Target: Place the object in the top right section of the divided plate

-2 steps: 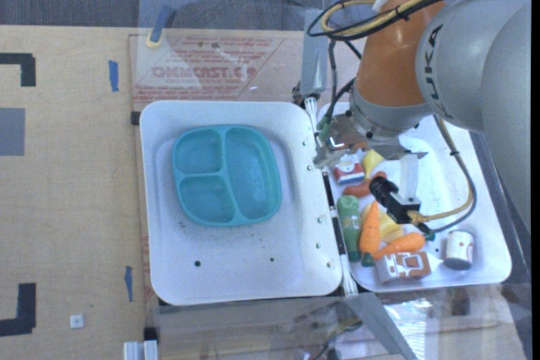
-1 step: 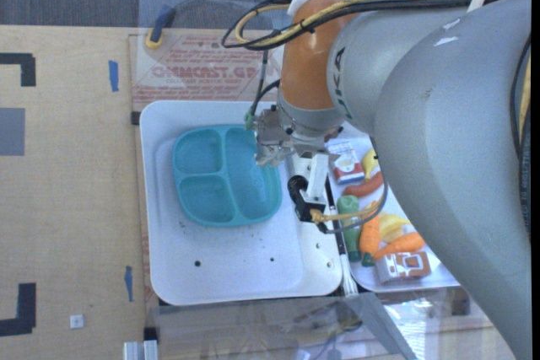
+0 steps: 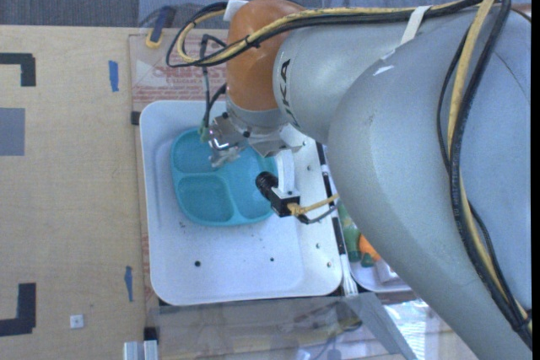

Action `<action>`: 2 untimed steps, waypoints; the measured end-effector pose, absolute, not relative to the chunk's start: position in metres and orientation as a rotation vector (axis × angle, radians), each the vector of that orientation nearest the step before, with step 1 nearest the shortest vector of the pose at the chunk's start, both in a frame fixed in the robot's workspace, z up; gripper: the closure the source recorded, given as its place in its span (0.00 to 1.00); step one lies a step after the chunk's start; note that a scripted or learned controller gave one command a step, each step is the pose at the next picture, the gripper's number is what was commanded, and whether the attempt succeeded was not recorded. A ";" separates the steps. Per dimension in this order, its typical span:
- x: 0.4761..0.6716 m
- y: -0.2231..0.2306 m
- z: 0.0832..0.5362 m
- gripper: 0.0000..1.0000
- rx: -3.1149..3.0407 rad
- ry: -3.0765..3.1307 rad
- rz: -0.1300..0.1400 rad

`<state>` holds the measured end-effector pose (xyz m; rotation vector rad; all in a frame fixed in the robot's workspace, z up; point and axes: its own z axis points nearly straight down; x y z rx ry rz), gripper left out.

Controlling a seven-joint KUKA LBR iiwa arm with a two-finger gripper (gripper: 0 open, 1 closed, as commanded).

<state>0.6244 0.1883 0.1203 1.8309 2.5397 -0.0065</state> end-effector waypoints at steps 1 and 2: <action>0.640 0.216 0.194 1.00 1.443 2.786 0.005; 0.665 0.211 0.097 1.00 1.569 2.718 0.005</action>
